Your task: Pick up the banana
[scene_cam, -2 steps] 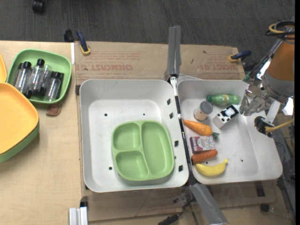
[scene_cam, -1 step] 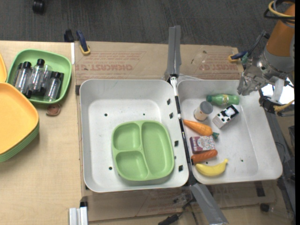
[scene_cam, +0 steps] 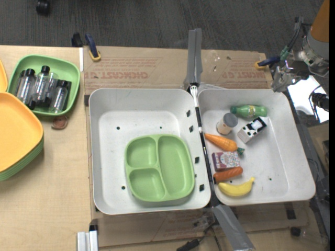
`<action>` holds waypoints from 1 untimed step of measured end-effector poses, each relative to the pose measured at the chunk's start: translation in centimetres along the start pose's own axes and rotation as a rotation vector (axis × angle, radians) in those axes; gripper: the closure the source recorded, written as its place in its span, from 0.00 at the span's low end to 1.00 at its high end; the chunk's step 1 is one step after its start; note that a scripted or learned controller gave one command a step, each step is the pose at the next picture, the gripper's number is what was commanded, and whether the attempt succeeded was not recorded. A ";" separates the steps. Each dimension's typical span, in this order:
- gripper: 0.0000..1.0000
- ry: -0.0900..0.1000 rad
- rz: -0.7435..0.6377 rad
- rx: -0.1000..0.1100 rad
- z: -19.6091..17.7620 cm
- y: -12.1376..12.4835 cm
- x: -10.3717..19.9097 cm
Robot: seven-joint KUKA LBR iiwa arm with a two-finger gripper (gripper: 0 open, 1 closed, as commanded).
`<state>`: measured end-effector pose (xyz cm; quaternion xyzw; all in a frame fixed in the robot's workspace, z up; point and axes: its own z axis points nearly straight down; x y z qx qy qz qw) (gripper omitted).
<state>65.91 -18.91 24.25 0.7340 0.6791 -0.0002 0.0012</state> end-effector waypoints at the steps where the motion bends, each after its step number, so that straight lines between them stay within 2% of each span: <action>1: 1.00 -0.001 0.549 0.004 0.2 0.0 -0.9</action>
